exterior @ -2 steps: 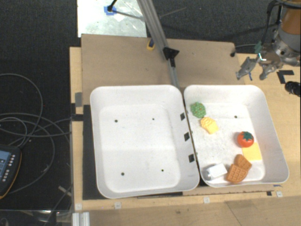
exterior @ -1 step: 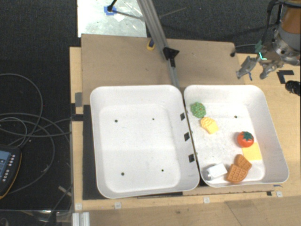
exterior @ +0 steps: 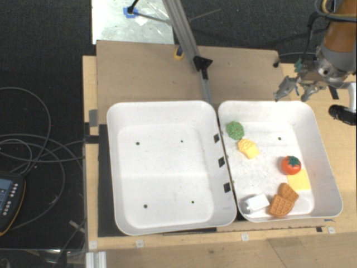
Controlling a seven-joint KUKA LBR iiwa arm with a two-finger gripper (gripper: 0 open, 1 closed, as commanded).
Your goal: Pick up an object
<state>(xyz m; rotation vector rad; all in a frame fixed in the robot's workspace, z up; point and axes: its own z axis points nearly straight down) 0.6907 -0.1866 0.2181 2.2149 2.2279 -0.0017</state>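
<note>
The right bin (exterior: 321,149) holds several toy foods: a green bumpy piece (exterior: 235,130), a yellow corn-like piece (exterior: 248,148), a red tomato (exterior: 290,164) on a yellow slab (exterior: 300,181), a brown waffle (exterior: 283,201) and a small white block (exterior: 256,203). My gripper (exterior: 294,89) hangs above the back rim of the right bin, near its far right corner. Its fingers are spread open with nothing between them. It stands well apart from all the items.
The left bin (exterior: 120,149) sits beside the right one, joined at black clips (exterior: 221,161). A slanted metal pole (exterior: 184,32) crosses the back of the bench. Cables lie on the floor at left (exterior: 33,144).
</note>
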